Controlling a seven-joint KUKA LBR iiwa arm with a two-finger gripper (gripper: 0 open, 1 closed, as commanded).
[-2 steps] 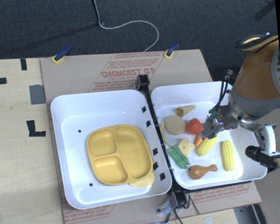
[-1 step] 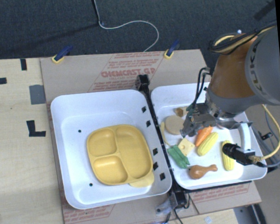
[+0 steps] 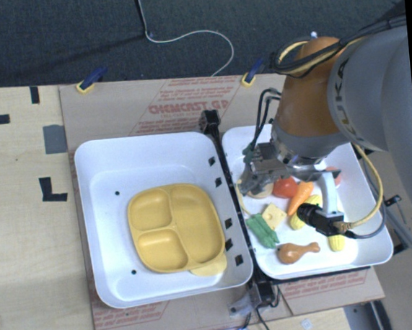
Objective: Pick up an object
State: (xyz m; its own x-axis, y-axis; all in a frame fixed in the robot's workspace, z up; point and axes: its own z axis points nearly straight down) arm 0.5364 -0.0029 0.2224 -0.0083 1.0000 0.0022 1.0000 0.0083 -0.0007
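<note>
The right bin (image 3: 374,253) holds several toy foods: a red tomato (image 3: 285,187), an orange carrot (image 3: 299,196), a pale yellow cheese wedge (image 3: 273,215), a green pod (image 3: 262,231), a brown drumstick (image 3: 298,251) and a yellow corn piece (image 3: 337,242). My gripper (image 3: 254,180) hangs low over the left part of this bin, just left of the tomato and above the cheese. Nothing is visibly held between its fingers.
The left bin (image 3: 101,207) bears a yellow divided plate (image 3: 174,225). A black divider (image 3: 226,188) runs between the bins. Cables and a black connector (image 3: 316,217) trail from the wrist over the foods. The arm's bulk covers the right bin's far side.
</note>
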